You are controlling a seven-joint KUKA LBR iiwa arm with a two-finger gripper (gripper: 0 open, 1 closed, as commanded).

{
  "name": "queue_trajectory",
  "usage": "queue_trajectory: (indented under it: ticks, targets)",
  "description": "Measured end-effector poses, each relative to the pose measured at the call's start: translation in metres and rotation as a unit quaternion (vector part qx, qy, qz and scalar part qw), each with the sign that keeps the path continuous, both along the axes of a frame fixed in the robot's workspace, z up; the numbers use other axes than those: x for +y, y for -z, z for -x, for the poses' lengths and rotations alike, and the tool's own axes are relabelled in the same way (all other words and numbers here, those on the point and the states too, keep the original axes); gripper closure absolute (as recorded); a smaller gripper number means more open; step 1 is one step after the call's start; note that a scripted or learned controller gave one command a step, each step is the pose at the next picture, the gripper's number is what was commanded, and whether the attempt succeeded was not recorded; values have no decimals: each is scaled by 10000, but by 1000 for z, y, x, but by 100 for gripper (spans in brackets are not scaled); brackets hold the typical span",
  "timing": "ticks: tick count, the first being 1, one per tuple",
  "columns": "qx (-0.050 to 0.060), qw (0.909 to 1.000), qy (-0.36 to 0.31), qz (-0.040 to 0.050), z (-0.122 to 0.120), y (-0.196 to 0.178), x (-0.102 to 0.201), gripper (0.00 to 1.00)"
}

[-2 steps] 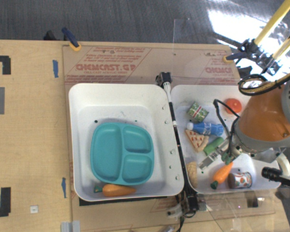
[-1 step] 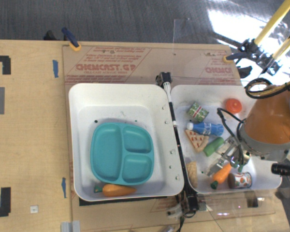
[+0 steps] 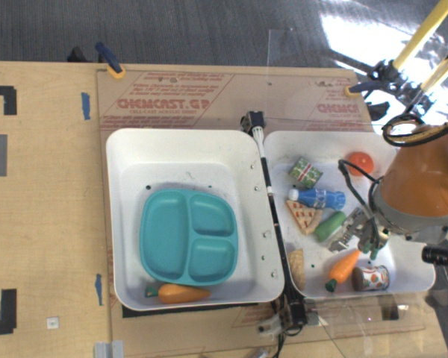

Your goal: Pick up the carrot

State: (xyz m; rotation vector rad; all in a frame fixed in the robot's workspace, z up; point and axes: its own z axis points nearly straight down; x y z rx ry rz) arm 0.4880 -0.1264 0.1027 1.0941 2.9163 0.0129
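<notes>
Far left of fingers: teal plate (image 3: 188, 237) in left bin (image 3: 123, 200), one carrot (image 3: 184, 293) below it. Second carrot (image 3: 344, 268) lies just under fingers, beside green pickle (image 3: 329, 226) and little can (image 3: 373, 277). Gripper (image 3: 362, 237) hangs over it, fingers apart, nothing between. Not picked up yet. Left to do: go down, squeeze, lift.

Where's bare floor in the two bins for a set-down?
Left bin: open white floor behind the teal tray, up to the back wall, plus a strip on its left. A carrot takes the front edge. Right bin: crowded. A green box, blue bottle, pizza slice, second carrot and can cluster round the tool.
</notes>
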Motion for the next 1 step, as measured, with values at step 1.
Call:
queue_trajectory:
  ticks: [1]
  targets:
    - [100, 9943, 1064, -45, 6, -83, 121, 100]
